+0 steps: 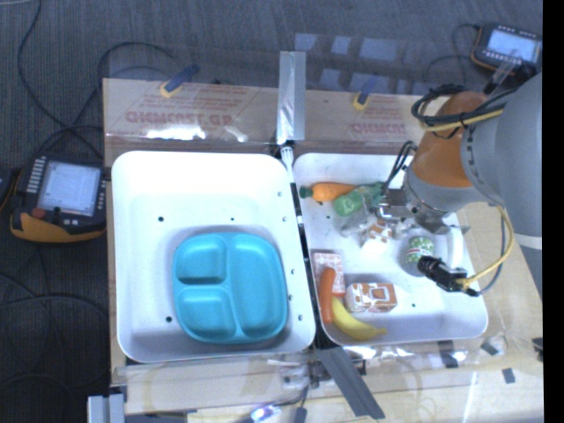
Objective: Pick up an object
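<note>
The right bin (467, 320) holds several small items: an orange carrot (330, 191) and a green piece (351, 203) at its far left, a round green-and-white can (418, 252), a small brown-and-white carton (370, 296), a yellow banana (354, 324) and an orange-red sausage (327, 293) near the front. My gripper (384, 215) is low inside this bin, just right of the green piece and above some pale crumpled items (377, 234). The wrist hides its tip.
The left bin (141, 192) holds a blue divided plate (231, 287). A black cable connector (445, 276) hangs over the right bin's right side. Cardboard (203, 113) lies behind both bins. A teach pendant (57, 196) sits at the left.
</note>
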Available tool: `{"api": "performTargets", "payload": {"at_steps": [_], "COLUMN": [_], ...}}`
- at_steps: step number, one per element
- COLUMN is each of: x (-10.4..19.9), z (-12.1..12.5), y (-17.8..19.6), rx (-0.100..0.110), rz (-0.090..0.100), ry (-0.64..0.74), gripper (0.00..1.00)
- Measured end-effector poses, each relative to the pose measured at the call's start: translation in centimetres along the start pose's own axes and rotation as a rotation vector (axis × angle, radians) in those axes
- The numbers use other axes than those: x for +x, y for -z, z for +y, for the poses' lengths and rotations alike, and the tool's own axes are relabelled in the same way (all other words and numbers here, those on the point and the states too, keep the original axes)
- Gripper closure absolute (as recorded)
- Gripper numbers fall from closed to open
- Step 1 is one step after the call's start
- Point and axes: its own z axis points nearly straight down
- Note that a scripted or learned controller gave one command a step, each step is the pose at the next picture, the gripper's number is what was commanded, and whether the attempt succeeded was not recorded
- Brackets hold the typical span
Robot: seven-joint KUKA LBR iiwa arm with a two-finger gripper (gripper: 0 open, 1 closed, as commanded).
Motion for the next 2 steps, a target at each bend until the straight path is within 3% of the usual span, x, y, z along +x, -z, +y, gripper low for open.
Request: {"api": "performTargets", "payload": {"at_steps": [1, 2], "x": [0.1, -1.3], "z": [0.1, -0.1], "y": [1.0, 0.4], "rx": [-0.004, 0.007], "rz": [0.003, 0.005], "ry": [-0.001, 0.007], "gripper": [1.0, 1.0]}}
